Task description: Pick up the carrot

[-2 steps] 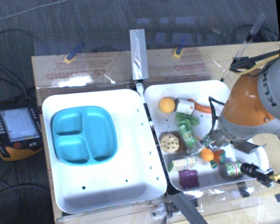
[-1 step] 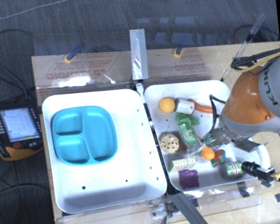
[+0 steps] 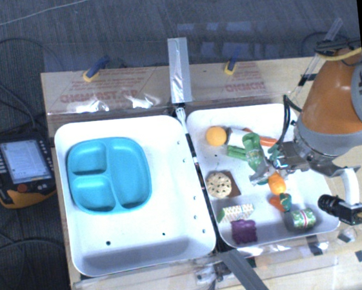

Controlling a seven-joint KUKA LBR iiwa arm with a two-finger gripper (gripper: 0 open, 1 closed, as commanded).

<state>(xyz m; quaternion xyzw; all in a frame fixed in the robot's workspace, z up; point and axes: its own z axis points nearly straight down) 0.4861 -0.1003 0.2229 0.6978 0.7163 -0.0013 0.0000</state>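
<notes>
The jaws (state unclear) hang in the right bin beside the carrot.

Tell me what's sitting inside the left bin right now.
The left bin holds a blue divided plate, lying flat toward the bin's far-left corner. Nothing shows in its compartments. Whatever lies beneath the plate is covered.

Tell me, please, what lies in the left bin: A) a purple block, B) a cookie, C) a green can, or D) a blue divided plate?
D: the blue divided plate sits in the left bin, while the cookie lies in the right bin.
</notes>
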